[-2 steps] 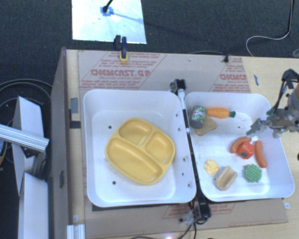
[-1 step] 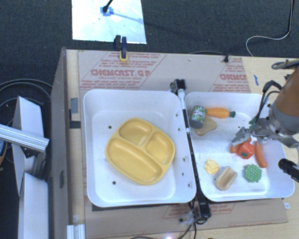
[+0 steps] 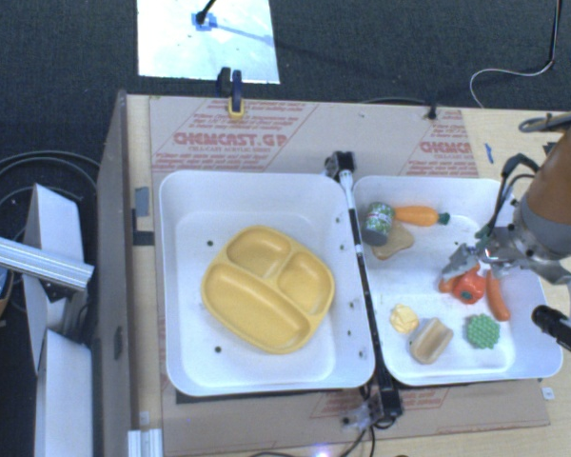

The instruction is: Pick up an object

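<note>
- Gripper (image 3: 464, 263) is seen low in the right bin (image 3: 428, 374), right at a red toy (image 3: 468, 288).
- Jaws can't be made out.
- Yellow tray (image 3: 266, 288) is parked in the left bin (image 3: 186, 255).

Both bins (image 3: 266, 193) look like smooth white plastic with a soft sheen. The yellow tray (image 3: 268, 288) is glossy moulded plastic. The surface (image 3: 266, 136) is matt printed cardboard. At nine o'clock lies a bright metal rail (image 3: 38, 260). The floor (image 3: 48, 55) is dark, rough carpet.
</note>
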You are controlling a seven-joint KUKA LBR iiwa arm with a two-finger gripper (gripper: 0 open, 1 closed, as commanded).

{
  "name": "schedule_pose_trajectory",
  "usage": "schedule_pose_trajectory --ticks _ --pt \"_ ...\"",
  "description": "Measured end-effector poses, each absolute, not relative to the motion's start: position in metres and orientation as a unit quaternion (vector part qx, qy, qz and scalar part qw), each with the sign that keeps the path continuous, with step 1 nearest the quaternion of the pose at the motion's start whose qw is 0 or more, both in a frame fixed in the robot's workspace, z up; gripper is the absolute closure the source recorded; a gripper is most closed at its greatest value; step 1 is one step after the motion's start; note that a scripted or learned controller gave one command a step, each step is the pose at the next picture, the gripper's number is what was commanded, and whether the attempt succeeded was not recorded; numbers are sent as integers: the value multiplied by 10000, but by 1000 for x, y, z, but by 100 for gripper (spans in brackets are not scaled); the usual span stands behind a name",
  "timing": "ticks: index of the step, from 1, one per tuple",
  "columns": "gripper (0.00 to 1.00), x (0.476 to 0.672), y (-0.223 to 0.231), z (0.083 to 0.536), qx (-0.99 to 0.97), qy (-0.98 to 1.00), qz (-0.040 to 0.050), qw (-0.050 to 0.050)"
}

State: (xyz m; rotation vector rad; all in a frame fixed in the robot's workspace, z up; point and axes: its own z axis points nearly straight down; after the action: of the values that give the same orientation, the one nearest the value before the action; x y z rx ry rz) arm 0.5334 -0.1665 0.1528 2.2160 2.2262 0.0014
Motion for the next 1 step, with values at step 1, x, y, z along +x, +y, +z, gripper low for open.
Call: schedule_pose_trajectory --ticks 1 --pt "0 525 -188 111 7067 7075 -3 0"
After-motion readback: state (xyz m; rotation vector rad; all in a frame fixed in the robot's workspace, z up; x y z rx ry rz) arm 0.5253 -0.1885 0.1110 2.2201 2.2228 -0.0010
